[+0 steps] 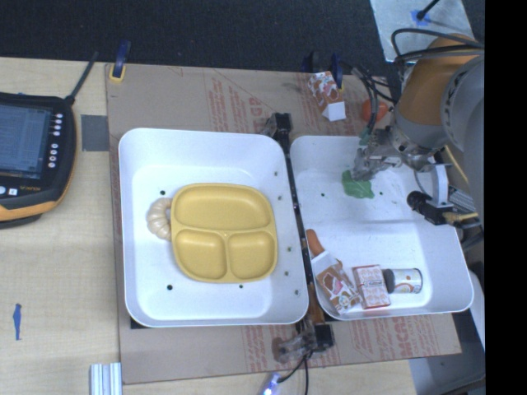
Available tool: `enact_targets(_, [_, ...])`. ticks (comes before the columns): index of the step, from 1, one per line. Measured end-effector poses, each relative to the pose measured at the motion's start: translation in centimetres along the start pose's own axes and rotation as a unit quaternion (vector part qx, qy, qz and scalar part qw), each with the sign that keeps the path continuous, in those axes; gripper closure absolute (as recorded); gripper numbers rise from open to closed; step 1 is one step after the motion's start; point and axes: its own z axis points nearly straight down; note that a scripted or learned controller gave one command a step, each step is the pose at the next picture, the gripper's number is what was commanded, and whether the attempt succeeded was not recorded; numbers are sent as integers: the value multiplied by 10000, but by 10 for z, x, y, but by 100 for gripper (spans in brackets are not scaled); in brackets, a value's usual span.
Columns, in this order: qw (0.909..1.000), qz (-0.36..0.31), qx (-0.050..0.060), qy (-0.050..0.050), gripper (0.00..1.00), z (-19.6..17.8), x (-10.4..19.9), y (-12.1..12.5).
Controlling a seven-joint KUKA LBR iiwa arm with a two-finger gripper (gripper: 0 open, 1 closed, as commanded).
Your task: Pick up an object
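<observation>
My gripper [365,165] hangs over the far part of the right bin [436,303], just above a small green object [358,188] and touching or nearly touching its top. The grey arm with its orange band [428,85] reaches in from the right. Along the near edge of the right bin lie a brown and white packet [336,286], a red and white packet [371,286] and a small can [404,281] on its side. An orange stick-like item [314,241] lies by that bin's left wall.
The left bin [140,295] holds a yellow divided plate [224,230] with a pale beige item [156,218] tucked at its left. A small printed box [326,90] sits beyond the bins. A control tablet [29,155] lies at the far left.
</observation>
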Motion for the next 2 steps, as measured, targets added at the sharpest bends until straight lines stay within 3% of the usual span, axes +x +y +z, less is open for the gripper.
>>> enact_targets(1, [10000, 14, 3, 7, 100, -69, -6, -64])
enact_targets(2, [10000, 12, 14, 10, 100, -79, -17, -85])
